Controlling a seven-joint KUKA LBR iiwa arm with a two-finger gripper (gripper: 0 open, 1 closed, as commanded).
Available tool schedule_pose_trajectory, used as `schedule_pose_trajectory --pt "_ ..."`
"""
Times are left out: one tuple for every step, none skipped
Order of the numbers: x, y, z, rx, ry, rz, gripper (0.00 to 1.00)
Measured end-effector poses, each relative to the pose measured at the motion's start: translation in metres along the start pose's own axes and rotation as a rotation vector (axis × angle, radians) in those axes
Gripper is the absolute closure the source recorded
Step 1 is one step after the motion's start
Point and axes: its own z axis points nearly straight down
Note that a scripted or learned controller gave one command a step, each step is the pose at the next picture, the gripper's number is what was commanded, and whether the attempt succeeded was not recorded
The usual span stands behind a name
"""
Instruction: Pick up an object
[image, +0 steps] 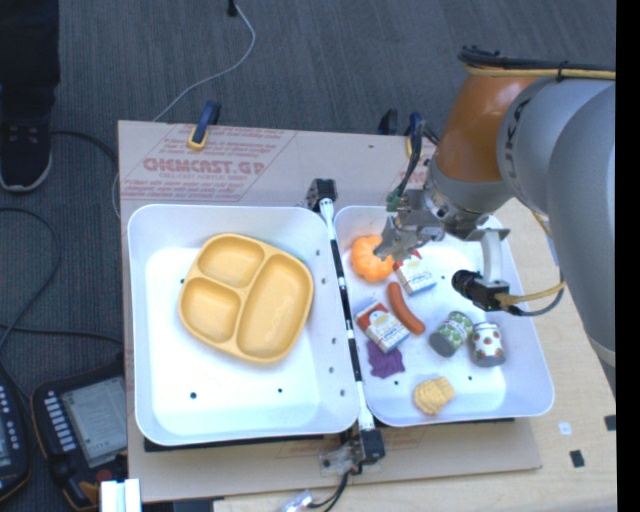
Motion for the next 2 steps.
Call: schedule_pose_trajectory --pt "-0.048 -0.0346 -0.0122 0.002 -0.001 0.002 1.0" --pt "-0.0477 -0.0346 -0.0121 0.002 0.0 0.002 0.0"
